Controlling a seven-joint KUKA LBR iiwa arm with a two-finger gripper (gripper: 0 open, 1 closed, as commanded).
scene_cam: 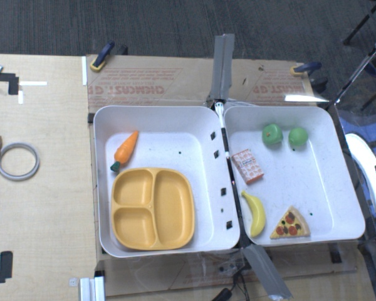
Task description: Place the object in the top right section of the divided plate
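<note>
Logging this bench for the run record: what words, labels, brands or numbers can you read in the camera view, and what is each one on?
"CHEMCATS"-like red print, upside down, on the cardboard sheet behind the left bin: partly legible, spelling uncertain.
Similar red print on the cardboard behind the right bin: too blurred to read.
Small red and white box in the right bin: printing too small to read.
Nothing else carries readable text.
</note>
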